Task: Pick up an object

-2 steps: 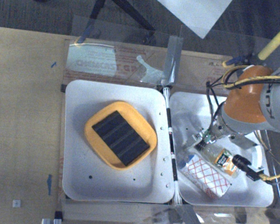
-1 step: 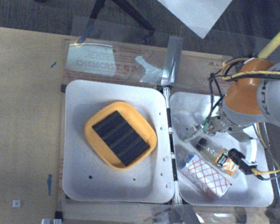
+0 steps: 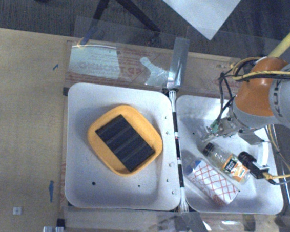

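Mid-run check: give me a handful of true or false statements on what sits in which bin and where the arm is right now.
1. The yellow tray with the dark ribbed insert lies in the left bin. True.
2. The clear bottle with the orange label stands upright. False: it lies on its side in the right bin.
3. The red-checked white packet lies in the right bin, below the bottle in the picture. True.
4. The gripper hangs over the left bin. False: it is over the right bin, near the bottle's cap end.
5. The yellow tray is stacked on the packet. False: they are in separate bins.
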Tool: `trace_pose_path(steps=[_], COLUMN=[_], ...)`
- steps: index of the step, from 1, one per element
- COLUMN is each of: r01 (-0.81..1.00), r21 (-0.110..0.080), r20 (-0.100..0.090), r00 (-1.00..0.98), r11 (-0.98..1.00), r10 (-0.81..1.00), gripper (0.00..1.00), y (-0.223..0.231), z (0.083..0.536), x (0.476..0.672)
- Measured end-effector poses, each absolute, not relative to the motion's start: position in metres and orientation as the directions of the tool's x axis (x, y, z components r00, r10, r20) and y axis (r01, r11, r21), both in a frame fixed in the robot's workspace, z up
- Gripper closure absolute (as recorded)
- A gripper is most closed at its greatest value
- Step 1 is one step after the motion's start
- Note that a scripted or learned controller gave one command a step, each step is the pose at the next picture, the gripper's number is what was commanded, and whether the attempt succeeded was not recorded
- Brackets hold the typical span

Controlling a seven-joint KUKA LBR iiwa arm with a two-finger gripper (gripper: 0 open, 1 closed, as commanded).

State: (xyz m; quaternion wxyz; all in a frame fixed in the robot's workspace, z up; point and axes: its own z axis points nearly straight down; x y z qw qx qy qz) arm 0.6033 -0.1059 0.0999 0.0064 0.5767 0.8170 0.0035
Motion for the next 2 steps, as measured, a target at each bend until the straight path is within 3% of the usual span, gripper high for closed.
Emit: trace_pose_path(steps=[1, 2], r01=[0.942, 0.922], r21=[0.013, 0.001], r20=[-0.006, -0.001], r00=[-0.335, -0.388], r11=[0.335, 0.388], r10=[0.942, 0.922], gripper=[0.0, 0.0], y=[-0.106, -0.138], z=[0.1, 0.103], x=[0.603, 0.54])
